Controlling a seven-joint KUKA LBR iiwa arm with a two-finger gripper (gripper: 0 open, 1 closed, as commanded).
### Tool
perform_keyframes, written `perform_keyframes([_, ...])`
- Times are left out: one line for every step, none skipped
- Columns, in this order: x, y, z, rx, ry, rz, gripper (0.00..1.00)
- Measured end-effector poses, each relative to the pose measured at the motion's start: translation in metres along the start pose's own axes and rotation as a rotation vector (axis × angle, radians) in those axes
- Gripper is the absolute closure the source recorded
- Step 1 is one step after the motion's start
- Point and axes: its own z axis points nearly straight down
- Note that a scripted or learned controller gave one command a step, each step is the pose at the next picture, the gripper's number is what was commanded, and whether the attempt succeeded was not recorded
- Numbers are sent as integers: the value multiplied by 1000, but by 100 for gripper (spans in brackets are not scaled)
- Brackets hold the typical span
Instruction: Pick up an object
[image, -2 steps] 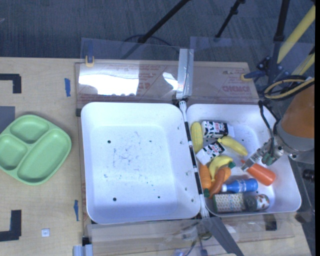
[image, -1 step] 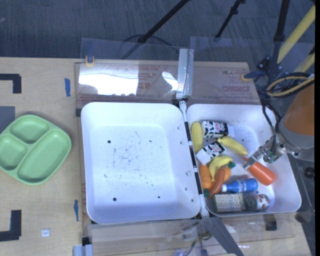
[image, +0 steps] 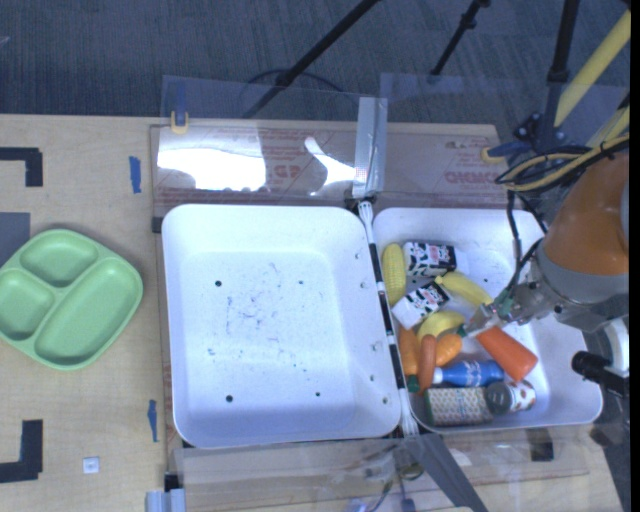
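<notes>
Lying nearest in the right bin (image: 575, 400) are a speckled can (image: 470, 403) and a blue-and-white bottle (image: 468, 375), with an orange bottle (image: 508, 352) and a carrot (image: 428, 362) just behind them. Reaching in from the right, the gripper (image: 500, 310) is hanging low over the yellow banana (image: 465, 289) and orange bottle, and I cannot tell how it is set or whether anything is held. Farther back, a corn cob (image: 394, 271) and a cow-patterned carton (image: 430, 257) are lying against the bin's left side, while the left bin (image: 270, 320) and a green divided plate (image: 65, 297) are sitting well apart.

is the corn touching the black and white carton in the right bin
Touching. The camera view shows the corn lying against the left end of the black and white carton, with no white bin floor between them.
</notes>
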Motion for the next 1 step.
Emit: perform_keyframes([3,131,-103,-4,-4,-347,100])
